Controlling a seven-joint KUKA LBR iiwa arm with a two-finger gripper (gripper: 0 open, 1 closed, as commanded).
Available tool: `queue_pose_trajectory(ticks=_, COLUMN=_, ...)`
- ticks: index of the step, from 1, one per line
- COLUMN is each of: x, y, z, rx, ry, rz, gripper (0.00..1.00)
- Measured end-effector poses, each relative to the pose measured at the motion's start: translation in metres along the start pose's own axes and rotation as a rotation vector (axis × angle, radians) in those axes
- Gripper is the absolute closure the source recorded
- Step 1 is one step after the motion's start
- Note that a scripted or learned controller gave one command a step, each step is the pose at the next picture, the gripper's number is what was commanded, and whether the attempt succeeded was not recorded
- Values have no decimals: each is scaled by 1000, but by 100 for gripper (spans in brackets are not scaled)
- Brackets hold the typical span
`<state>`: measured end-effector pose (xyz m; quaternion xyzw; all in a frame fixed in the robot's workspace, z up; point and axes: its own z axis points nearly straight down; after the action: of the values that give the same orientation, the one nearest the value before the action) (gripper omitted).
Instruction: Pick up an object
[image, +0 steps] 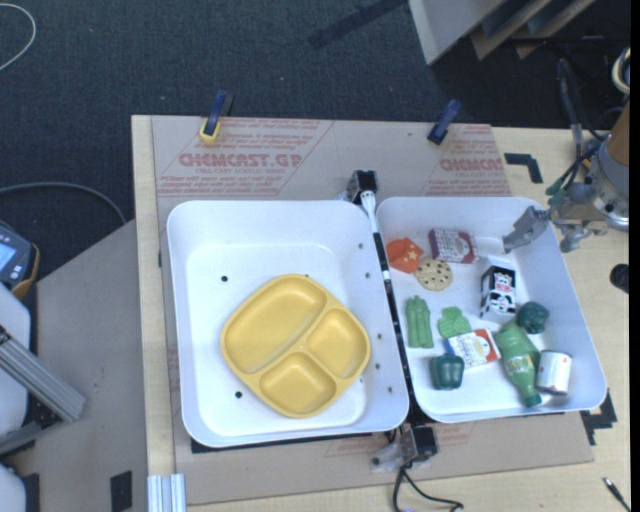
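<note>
The right bin (585, 340) holds several small toy foods: an orange-red piece (404, 254), a cookie (434, 273), a red and white packet (452, 244), a black and white carton (498, 290), a dark green broccoli (532, 317), a green bottle (518, 360) and a silver can (553, 371). My gripper (549, 234) hangs over the bin's far right corner, open, with nothing between its fingers. One grey finger (522, 231) points down-left toward the carton, a short way from it.
The left bin (190, 300) holds a yellow divided plate (296, 344). In the right bin's front half lie a green stalk (418, 322), a dark green pepper (447, 371) and a red and white box (473, 348). Clamps (212, 118) sit at the board's back edge.
</note>
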<state>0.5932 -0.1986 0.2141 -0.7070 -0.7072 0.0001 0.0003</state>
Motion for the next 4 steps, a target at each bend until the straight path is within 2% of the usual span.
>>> queue_pose_trajectory(ticks=2, x=-2, y=15, z=114, rx=6, ry=2, rz=-2, gripper=0)
queue_pose_trajectory(ticks=3, x=-1, y=15, z=130, rx=4, ry=1, rz=-2, gripper=0)
queue_pose_trajectory(ticks=4, x=-2, y=16, z=118, rx=-2, ry=-1, rz=-3, gripper=100)
